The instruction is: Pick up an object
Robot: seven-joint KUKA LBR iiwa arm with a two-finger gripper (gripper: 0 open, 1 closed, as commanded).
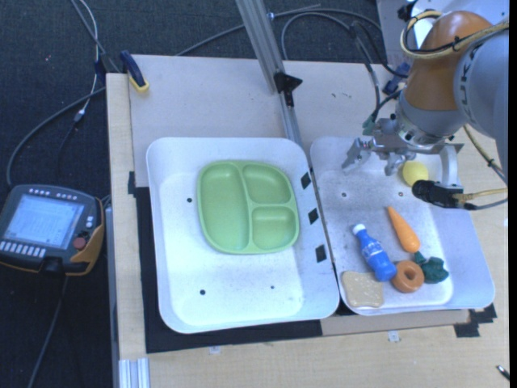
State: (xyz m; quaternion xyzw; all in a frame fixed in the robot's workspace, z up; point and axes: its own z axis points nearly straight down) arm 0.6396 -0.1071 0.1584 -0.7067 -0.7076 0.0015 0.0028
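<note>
Bread slice (363,289) lies nearest; the gripper (373,153) (fingers spread, empty) should descend squarely over one toy.

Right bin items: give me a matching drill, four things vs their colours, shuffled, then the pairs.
Things:
1. bottle
2. carrot
3. ring
4. ball

Colours:
A. yellow
B. blue with a white cap
C. orange with a hole in the middle
D. orange, long and tapered

Pairs: 1-B, 2-D, 3-C, 4-A
</note>
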